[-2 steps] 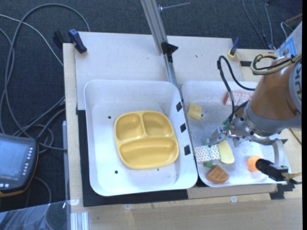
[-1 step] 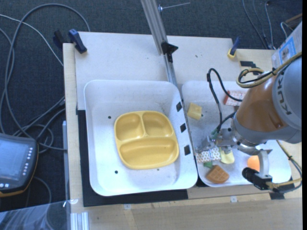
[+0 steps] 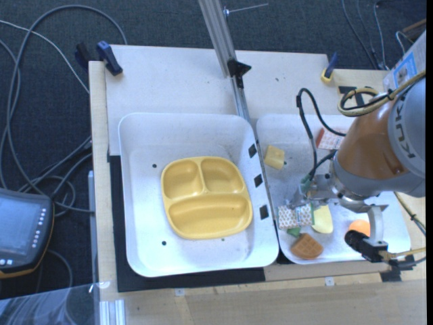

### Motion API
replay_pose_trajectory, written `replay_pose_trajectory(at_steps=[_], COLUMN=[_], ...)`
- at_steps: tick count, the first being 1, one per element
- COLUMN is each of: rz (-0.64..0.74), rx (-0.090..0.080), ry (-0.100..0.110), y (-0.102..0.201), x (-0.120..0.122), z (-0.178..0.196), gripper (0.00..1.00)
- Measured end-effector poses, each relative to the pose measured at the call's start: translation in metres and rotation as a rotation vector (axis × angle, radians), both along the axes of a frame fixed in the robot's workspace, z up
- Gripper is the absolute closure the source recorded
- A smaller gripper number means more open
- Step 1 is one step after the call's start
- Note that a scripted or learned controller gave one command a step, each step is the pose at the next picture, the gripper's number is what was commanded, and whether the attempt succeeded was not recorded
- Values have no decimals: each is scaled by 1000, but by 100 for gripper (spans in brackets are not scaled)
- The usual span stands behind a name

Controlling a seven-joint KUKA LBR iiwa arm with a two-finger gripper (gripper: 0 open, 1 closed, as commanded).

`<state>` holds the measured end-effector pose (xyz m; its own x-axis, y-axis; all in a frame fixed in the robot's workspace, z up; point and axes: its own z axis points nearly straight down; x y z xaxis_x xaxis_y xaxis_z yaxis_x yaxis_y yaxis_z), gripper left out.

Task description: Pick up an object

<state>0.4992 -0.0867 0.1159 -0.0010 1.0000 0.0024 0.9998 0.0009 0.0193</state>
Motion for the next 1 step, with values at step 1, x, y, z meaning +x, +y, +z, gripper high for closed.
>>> replay_pose_trajectory(at_steps=[1], rz=[1], rx=[-4], ry=[11], y=[-2], x=[4], z=[64], gripper=[100])
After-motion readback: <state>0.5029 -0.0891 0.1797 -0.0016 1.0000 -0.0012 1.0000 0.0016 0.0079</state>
